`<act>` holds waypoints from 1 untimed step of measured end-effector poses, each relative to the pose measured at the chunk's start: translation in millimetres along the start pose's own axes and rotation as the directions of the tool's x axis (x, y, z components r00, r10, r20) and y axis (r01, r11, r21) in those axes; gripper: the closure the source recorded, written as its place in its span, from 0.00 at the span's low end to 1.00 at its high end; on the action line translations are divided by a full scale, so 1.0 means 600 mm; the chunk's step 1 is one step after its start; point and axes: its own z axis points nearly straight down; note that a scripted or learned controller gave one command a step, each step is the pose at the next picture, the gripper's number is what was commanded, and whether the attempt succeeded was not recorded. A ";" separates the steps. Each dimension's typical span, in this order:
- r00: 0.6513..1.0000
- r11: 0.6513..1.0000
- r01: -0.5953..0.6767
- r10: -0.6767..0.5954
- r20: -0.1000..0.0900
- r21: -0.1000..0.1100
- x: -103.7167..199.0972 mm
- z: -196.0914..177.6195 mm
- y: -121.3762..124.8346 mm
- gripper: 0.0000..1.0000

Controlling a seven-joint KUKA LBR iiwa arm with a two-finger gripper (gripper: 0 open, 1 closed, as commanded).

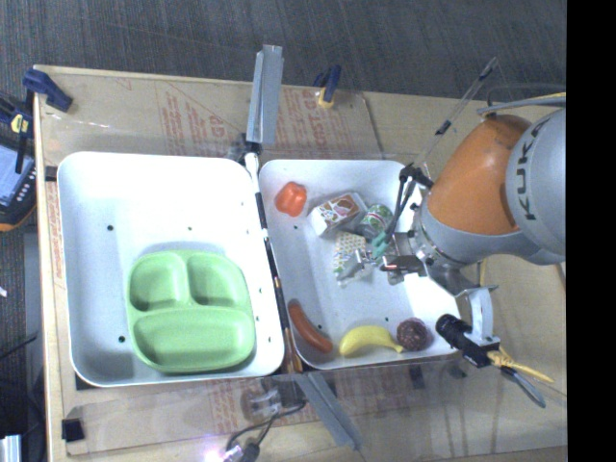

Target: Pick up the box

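One box [337,213] sits crowded — tomato [291,198] beside it, can [376,220] touching; gripper [378,249] right there — jaw state unreadable.

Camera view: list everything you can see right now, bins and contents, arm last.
bench: 1, tan, under both bins
bins: 2, white, side by side; left bin, right bin
tray: 1, green, three compartments, front of left bin
tomato: 1, red-orange, back left of right bin
box: 1, white with printed picture, back middle of right bin
can: 1, green and silver, right of box
sausage: 1, red-brown, front left of right bin
banana: 1, yellow, front of right bin
ball: 1, dark maroon, right of banana
clamps: blue, along bench's back edge
arm: 1, grey and orange, over right bin's right side
gripper: 1, just in front of can; finger state unclear
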 end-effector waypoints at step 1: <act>0.992 0.992 0.125 -0.125 0.002 -0.003 -0.019 0.006 0.143 0.00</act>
